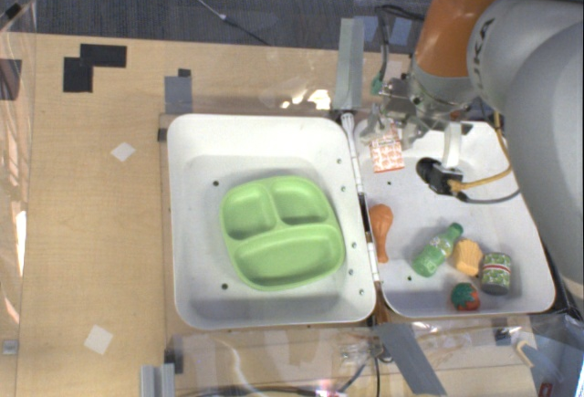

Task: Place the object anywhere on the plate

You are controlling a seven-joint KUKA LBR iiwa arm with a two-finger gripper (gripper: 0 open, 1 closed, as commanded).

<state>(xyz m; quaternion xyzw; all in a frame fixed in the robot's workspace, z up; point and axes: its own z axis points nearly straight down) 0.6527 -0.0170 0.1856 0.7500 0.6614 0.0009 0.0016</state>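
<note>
A green divided plate (281,233) lies in the middle of the left bin (196,203). My gripper (392,129) hangs over the far left corner of the right bin (520,231), close to the wall between the bins. A small pink-and-white checked packet (387,153) sits right under the gripper tip, tilted, with its top edge meeting the gripper. Whether it is held or lies on the bin floor is unclear. The plate is down and to the left of the gripper.
In the right bin lie an orange drumstick-shaped toy (380,226), a green bottle (435,251), a yellow piece (467,255), a small can (495,271) and a red-green ball (465,297). A black and yellow cable (447,178) hangs below the wrist.
</note>
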